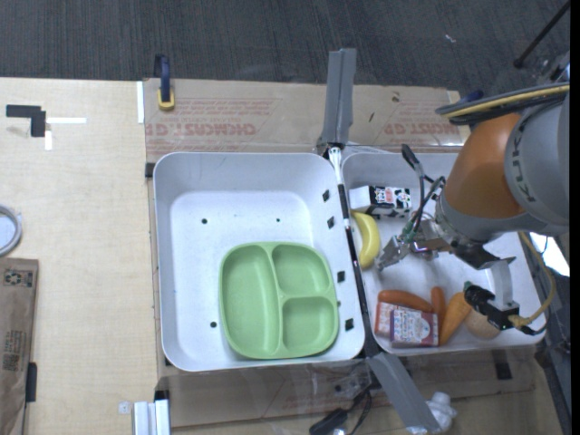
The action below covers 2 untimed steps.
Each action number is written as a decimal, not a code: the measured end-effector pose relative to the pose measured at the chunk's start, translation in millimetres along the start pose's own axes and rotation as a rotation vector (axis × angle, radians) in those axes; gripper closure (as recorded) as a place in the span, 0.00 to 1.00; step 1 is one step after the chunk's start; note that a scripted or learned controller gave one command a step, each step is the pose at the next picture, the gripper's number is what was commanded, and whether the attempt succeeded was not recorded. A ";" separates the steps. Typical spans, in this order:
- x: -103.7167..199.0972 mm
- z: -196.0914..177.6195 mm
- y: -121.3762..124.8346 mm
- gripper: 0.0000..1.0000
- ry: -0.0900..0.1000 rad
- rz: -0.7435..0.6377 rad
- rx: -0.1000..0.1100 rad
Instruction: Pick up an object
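From above, the worktop [82, 243] carries two white bins side by side. The left bin [181, 198] holds a green divided plate [279, 299], lying flat toward the bin's near right part, with three compartments.

The right bin [385, 163] holds several small things. A banana [367, 238] lies against its left wall, lengthwise. Just beyond it, toward the far wall, sits a small black-and-white carton [388, 198]. Near the front edge lies a red-and-white packet [406, 324], with a sausage [405, 299] touching its far side. A carrot [453, 315] lies tilted just right of the packet.

The arm [494, 175] reaches in from the right, its orange band above the wrist hanging over the right bin. The end effector [396, 252] sits low over the middle of that bin, just right of the banana and just beyond the sausage. Its metal fingers [390, 256] point left and down toward the bin floor; they look spread apart, with nothing seen between them.

A grey post [340, 98] stands at the far end of the seam between the bins. A blue-and-yellow clamp [164, 84] grips the cardboard behind the left bin.
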<state>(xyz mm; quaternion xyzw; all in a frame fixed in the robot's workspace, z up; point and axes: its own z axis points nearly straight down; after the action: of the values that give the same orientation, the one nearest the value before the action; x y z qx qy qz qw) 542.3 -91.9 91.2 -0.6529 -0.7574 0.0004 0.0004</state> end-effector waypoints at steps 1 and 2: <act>-71.3 -0.9 72.0 0.00 -0.002 -0.013 -0.001; -66.0 -27.5 67.8 0.00 -0.002 0.187 -0.001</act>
<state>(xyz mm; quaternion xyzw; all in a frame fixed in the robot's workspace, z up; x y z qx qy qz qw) 619.1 -147.2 118.6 -0.7208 -0.6932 0.0005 -0.0008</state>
